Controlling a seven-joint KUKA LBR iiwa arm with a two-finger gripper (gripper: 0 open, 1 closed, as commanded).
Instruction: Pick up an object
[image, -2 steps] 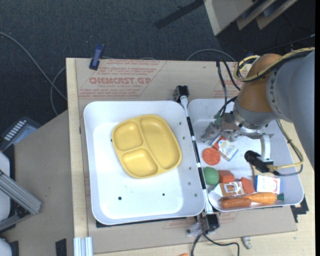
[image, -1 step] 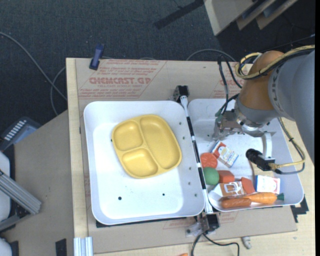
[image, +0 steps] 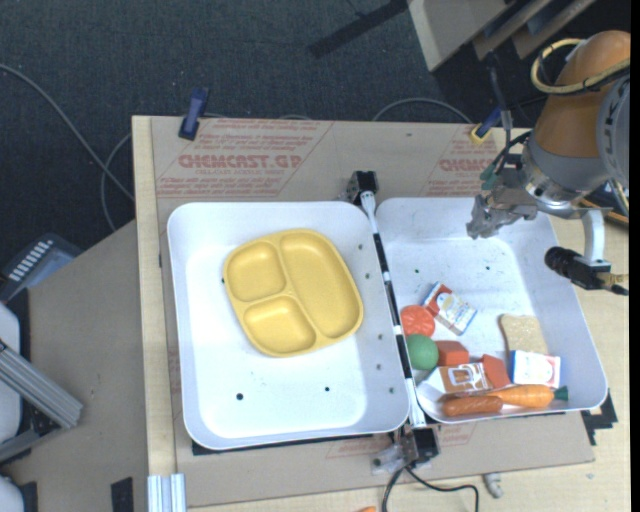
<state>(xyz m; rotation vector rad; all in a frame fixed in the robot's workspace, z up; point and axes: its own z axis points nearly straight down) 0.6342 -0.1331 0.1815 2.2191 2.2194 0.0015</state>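
The hand (image: 491, 217) hangs over the right bin (image: 455, 240), at its far end, well apart from the carrot (image: 515, 399); I cannot tell its grip.

Arm (image: 585, 100) cut off by right and top edges. Gripper (image: 487, 222) fingers too small/blurred to tell. Print on small cartons (image: 452, 308) unreadable. Hot dog (image: 472, 405) partly behind carrot (image: 520, 397).

Even, bright overhead light washes the two white bins (image: 200, 330) nearly shadowless; the dark floor (image: 120, 50) at upper left stays dim, detail slightly soft and grainy throughout.
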